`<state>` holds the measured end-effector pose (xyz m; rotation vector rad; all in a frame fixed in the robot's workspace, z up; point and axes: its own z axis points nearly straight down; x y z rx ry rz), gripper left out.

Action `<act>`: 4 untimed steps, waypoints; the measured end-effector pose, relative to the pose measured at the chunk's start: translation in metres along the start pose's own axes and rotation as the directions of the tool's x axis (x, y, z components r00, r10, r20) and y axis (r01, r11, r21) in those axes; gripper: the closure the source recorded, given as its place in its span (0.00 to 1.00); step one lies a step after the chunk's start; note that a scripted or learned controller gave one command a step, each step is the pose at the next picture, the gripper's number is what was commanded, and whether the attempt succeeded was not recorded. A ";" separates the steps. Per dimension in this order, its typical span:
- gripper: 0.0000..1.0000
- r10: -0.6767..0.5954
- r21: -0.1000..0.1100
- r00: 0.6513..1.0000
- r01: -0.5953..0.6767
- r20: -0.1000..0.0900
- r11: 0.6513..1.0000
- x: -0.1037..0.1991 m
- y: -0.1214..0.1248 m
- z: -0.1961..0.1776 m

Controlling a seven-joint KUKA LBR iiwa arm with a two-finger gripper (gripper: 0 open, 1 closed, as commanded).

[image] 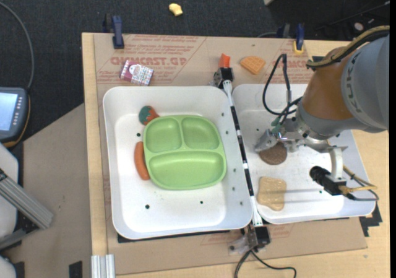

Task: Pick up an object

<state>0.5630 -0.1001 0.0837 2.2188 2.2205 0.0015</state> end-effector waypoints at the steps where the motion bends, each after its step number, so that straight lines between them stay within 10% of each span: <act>1: 0.00 0.002 0.006 1.000 -0.002 -0.002 1.000 0.005 -0.019 -0.001; 2: 0.00 -0.001 -0.001 1.000 0.001 0.001 1.000 0.003 0.011 -0.001; 4: 0.00 0.001 0.005 1.000 -0.001 -0.002 1.000 0.003 -0.012 -0.001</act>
